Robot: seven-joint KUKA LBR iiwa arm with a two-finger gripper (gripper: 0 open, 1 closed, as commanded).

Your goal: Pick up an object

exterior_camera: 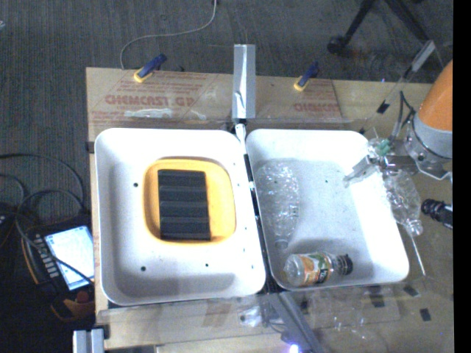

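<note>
1 clear plastic bottle [318, 267], dark cap, coloured label: lying on its side at the lower edge of the right bin [324, 197], lower centre-right of the frame. 1 crumpled clear plastic piece [280, 197]: same bin, along its left wall, above the bottle. 1 yellow tray with black ribbed insert [189, 200]: centre of the left bin [125, 219]. Gripper [379, 157]: over the right bin's upper right corner, well apart from the bottle; finger opening and any load cannot be told.

Right bin [331, 134] centre bare — crumpled plastic [280, 201] left, bottle [318, 267] front
</note>
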